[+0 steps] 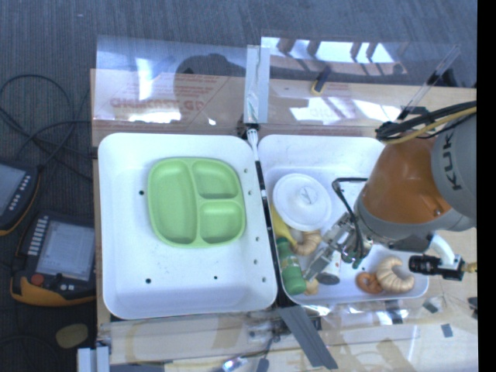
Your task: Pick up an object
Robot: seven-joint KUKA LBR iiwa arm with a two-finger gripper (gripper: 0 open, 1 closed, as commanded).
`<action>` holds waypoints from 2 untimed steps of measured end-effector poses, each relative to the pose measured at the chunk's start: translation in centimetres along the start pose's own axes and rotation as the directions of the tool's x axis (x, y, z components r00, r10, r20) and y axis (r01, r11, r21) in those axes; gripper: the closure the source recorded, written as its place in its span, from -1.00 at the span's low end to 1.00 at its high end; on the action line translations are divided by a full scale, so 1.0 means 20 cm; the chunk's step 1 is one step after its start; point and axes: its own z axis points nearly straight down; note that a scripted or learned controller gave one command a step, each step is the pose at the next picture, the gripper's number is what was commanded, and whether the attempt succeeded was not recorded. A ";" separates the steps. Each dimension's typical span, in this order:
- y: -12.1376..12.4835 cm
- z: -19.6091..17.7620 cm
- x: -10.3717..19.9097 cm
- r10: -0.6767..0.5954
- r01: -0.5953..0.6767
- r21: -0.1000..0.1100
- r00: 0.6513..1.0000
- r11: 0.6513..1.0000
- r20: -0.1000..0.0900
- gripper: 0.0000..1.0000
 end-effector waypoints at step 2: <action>0.35 0.12 -0.50 0.264 -0.264 -0.004 0.965 0.965 0.003 -1.00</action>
